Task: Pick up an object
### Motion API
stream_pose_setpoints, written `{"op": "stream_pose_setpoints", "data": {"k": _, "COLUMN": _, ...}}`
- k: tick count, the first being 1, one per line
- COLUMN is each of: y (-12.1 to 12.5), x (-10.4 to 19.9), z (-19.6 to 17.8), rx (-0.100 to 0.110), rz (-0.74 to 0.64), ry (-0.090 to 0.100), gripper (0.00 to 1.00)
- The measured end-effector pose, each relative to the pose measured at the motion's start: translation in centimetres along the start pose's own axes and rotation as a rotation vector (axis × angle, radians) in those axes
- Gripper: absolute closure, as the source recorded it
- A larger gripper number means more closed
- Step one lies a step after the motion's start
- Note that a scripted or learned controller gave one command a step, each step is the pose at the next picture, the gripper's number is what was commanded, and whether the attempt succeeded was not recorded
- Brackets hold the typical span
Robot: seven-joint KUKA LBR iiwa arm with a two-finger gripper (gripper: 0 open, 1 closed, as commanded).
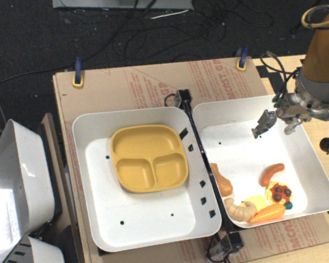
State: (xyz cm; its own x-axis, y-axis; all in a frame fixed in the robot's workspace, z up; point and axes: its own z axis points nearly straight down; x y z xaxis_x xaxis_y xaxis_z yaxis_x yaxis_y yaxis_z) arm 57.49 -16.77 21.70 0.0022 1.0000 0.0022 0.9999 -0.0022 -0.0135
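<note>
Camera view from above shows two white bins side by side on a cardboard-covered bench. Left bin (93, 183) holds a yellow divided plate (150, 158). Right bin (307, 141) holds toy food gathered at its near end: a sausage (272, 173), a carrot (268, 213), a small pizza piece (279, 192), a pale croissant-like piece (241, 209) and an orange piece (221, 180) by the divider. Gripper (265, 123) hovers above the right bin's far half, well apart from the food; whether it is parted or closed cannot be told. A good pick would likely target the sausage, which lies apart from the clutter, descending straight over it. Reversed red printing on the cardboard is too faint to read.
</note>
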Motion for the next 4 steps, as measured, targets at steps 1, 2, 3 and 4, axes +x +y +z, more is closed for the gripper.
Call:
{"op": "stream_pose_setpoints", "data": {"k": 1, "y": 0.3, "x": 0.1, "z": -0.8, "rx": -0.013, "rz": -0.003, "ry": -0.002, "gripper": 0.00}}
{"op": "stream_pose_setpoints", "data": {"k": 2, "y": 0.1, "x": 0.8, "z": 3.9, "rx": -0.009, "rz": -0.002, "ry": -0.001, "gripper": 0.00}}
{"op": "stream_pose_setpoints", "data": {"k": 3, "y": 0.6, "x": 0.0, "z": 9.1, "rx": -0.010, "rz": -0.001, "ry": -0.002, "gripper": 0.00}}
{"op": "stream_pose_setpoints", "data": {"k": 4, "y": 0.6, "x": 0.0, "z": 12.6, "rx": -0.011, "rz": -0.002, "ry": -0.002, "gripper": 0.00}}
